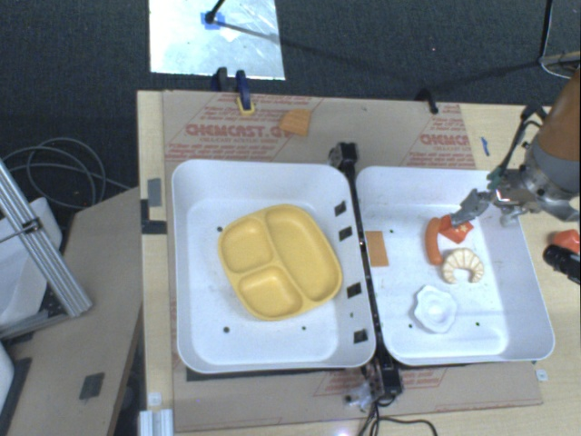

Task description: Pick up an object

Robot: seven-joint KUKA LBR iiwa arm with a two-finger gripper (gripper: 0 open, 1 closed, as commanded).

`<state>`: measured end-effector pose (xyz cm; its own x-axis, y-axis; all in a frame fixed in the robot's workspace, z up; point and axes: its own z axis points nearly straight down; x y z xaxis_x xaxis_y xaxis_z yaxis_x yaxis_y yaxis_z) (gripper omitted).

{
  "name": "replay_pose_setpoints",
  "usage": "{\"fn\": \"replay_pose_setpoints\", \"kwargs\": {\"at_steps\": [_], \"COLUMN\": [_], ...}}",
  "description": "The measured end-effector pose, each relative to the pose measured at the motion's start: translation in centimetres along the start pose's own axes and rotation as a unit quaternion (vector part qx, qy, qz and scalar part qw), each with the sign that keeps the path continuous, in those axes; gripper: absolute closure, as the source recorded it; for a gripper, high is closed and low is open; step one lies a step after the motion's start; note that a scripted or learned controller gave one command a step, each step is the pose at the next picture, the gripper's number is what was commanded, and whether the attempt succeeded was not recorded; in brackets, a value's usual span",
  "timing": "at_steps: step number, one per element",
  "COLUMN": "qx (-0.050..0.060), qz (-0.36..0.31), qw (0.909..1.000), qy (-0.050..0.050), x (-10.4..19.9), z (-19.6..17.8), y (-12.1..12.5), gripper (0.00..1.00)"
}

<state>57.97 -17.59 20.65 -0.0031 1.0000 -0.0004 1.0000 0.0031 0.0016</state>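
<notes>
Pincer (468, 211): at the end of the grey arm (554, 166) that enters from the right, set low over the right bin, its tip touching or just above the upper end of the orange item. Whether its fingers stand apart or together cannot be told at this size, and nothing is seen held between them.

Desk (150, 243): pale wood, carrying a printed cardboard sheet (263, 125) under both bins.

Left bin (191, 334): shallow, white. Holds one yellow divided tray (280, 260) with three compartments, lying slightly turned near the middle.

Right bin (522, 334): shallow, white, touching the left bin along a black hinge strip. Holds the candidates for the pick, grouped toward its centre.

Orange item (438, 241): elongated, carrot-like, with a red patch at the upper end beside the pincer. Judged the likely target.

Croissant (463, 264): pale toy pastry, just below and touching or nearly touching the orange item.

White item (435, 308): small, rounded, near the croissant but apart from it.

Brown tag (376, 248): flat, near the bin's left wall.

Step in hand, as judged: the approach or the grasp on the orange item, with no lift yet. Next move calls for a firm closure on the orange item alone, clear of the croissant, then a straight rise.
</notes>
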Motion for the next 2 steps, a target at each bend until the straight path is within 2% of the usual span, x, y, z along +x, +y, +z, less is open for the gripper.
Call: {"fn": "replay_pose_setpoints", "kwargs": {"at_steps": [1,2], "qx": [-0.003,-0.002], "qz": [0.000,-0.001], "qw": [1.0000,1.0000], "qy": [0.000,-0.001], "x": [-3.2,-3.1], "z": [12.4,11.0], "y": [4.8,4.6], "gripper": [0.00,1.00]}}
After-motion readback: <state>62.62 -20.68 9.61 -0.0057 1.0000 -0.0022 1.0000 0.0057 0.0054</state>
